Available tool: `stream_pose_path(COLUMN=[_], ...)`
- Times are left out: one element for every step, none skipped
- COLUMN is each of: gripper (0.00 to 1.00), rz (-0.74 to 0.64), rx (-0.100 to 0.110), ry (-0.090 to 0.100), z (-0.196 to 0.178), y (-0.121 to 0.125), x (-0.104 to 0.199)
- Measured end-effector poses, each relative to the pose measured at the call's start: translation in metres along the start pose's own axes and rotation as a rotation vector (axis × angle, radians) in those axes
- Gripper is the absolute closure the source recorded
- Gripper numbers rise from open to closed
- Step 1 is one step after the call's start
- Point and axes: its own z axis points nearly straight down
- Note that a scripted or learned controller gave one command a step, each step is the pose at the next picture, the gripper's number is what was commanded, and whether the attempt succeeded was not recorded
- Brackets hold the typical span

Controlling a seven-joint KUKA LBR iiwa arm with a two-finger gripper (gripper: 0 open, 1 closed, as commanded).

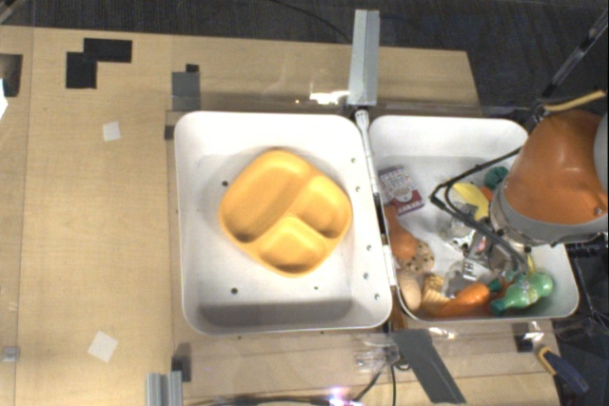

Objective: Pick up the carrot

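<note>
Carrot (466, 300): lower right of frame, against the right bin's (447, 140) near wall, beside a green toy (521, 293). Gripper (473, 263): just above it; finger state cannot be told. Step: approach. Next: descend squarely, close on carrot.

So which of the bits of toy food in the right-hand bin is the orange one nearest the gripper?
The carrot, lying along the right bin's front edge, just below the gripper. Beside it, the green toy and the tan pieces differ in colour.
</note>
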Motion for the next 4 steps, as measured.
stream_pose_path(gripper=[0.00,0.00,0.00,0.00], rz=[-0.076,-0.189,0.118,0.225], rx=[0.006,0.001,0.000,0.003], ry=[-0.013,-0.012,-0.030,-0.008], z=[0.014,0.006,0.014,-0.071], y=[0.017,0.019,0.033,-0.035], x=[-0.002,-0.057,-0.033,-0.060])
